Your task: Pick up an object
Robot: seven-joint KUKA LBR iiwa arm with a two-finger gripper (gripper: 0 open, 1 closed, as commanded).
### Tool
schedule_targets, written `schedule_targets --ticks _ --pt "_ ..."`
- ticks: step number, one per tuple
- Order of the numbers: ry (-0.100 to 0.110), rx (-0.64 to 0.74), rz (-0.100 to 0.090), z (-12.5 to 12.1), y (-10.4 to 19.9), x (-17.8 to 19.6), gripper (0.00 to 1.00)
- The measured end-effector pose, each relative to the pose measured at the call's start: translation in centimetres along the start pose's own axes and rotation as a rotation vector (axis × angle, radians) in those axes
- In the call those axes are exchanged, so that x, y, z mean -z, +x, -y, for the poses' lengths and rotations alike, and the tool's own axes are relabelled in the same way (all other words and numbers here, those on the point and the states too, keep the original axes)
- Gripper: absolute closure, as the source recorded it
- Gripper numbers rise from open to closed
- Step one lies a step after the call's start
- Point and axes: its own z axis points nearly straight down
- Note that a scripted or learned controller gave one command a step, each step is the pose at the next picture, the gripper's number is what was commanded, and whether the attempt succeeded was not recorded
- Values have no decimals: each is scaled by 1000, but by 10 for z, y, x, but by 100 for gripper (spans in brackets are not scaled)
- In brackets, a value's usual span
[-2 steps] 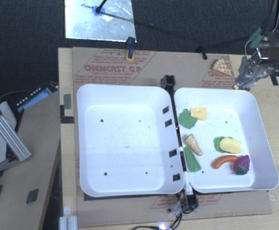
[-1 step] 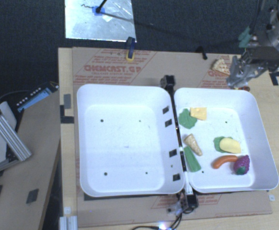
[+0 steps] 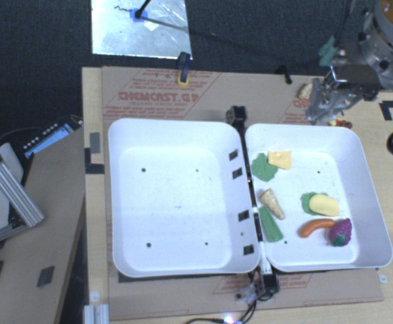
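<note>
The right bin [image 3: 369, 181] holds several toy foods. A yellow cheese wedge [image 3: 280, 159] lies beside a green leaf [image 3: 264, 169] near its back left. A tan cone-shaped piece [image 3: 272, 203] and a green pod [image 3: 272, 226] lie along the left wall. Toward the front right are a yellow fruit on a green piece [image 3: 323, 203], an orange sausage shape [image 3: 316, 227] and purple grapes [image 3: 340, 232]. My gripper [image 3: 326, 110] hangs above the bin's back rim, behind all the objects. Small tan and red bits show beside it, too unclear to name.
The left bin [image 3: 176, 194] sits beside the right one, joined along a black-clipped divider [image 3: 247, 181]. A yellow clamp [image 3: 183, 78] and a silver sheet [image 3: 141, 19] lie behind. A metal rail [image 3: 7, 187] stands at far left.
</note>
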Motion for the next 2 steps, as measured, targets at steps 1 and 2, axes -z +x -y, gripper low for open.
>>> schedule_targets --ticks 1,2 --pt "0 1 0 0 22 0 100" --pt "0 0 0 0 43 0 100"
